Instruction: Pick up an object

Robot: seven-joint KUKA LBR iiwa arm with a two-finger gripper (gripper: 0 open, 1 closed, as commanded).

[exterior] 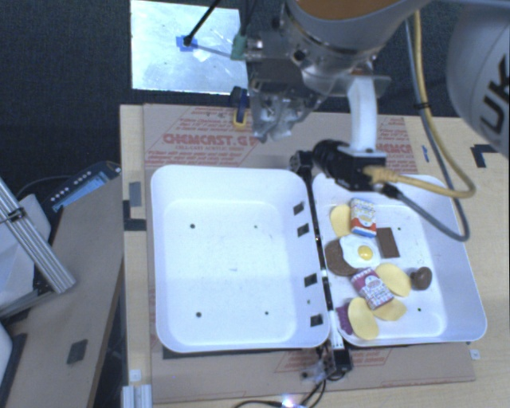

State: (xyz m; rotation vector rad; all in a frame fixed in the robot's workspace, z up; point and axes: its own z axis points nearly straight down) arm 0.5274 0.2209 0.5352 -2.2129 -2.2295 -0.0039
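Item 1, nearest: a cardboard sheet (239,374) under both bins, its printed lettering mostly covered; a small tangle of wires (323,370) lay at its near edge, cut off by the frame's bottom.

Item 2: the right bin (458,307), holding a cluster of small play-food pieces. We logged yellow discs (363,320) at the near end, one half tucked beneath a red-and-white patterned packet (371,288); a small brown lump (421,277) to their right; a fried egg (360,253) lying on a brown round patty (339,261) that it partly hid; a brown square (387,242) touching the egg's right side; and a red, white and blue carton (363,217) beside another yellow piece (341,219) at the far end. A dark purple item under the nearest disc was too hidden to identify.

Item 3: the left bin (231,255), joined to the right one by black clips (312,280).

Item 4, farthest: the gripper (271,119), hanging above the cardboard beyond the left bin's far rim, well apart from the food. Its metal parts blurred together, possibly with the fingers pointing down; we could not tell whether they were spread or closed, and saw nothing between them. The arm (343,24) above was cropped by the frame's top.
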